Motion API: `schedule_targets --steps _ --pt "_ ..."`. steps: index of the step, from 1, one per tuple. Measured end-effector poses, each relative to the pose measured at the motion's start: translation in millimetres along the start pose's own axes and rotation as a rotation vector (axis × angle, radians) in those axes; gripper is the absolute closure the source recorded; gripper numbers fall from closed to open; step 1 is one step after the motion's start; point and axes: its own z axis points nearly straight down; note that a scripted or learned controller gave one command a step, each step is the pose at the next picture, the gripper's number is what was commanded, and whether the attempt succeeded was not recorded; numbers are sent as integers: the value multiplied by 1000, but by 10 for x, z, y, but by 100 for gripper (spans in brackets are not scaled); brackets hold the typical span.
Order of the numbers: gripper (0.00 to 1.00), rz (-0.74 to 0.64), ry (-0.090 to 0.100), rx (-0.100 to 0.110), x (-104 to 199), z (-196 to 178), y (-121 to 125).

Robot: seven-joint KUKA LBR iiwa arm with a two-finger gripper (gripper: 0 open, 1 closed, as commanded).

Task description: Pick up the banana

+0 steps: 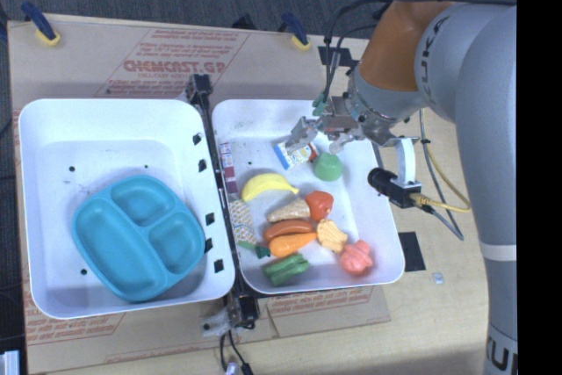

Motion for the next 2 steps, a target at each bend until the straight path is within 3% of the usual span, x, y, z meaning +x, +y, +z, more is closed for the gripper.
schedule_targets --steps 1,2 --pt "0 -35 0 2 375 1042 -139" --pt "0 -145 0 -1 239 1110 -726"
